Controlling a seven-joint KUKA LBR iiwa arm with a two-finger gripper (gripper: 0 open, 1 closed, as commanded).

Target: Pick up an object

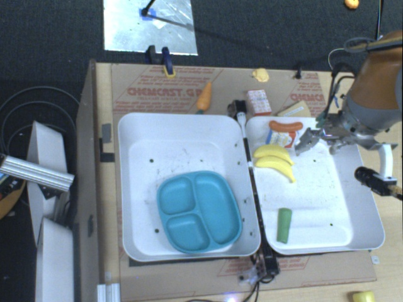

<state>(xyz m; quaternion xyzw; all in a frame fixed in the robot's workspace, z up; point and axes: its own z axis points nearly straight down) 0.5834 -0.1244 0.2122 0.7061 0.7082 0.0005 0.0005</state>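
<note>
The right bin (352, 231) holds two yellow bananas (274, 159) near its left wall. A red sausage (284, 126) lies at its far left corner, with a small white and blue item (281, 139) just in front of it. A green cylinder (284, 224) lies near the bin's front. My gripper (321, 143) hovers over the far part of this bin, to the right of the sausage and bananas. It is open, with nothing between its fingers. A blue divided plate (199, 211) lies in the left bin (145, 143).
On the bench behind the bins lie an orange carrot (204, 97), a small pink and white box (258, 101) and a yellow lump (261, 75). A blue clamp (167, 58) and a foil sheet (150, 16) sit farther back.
</note>
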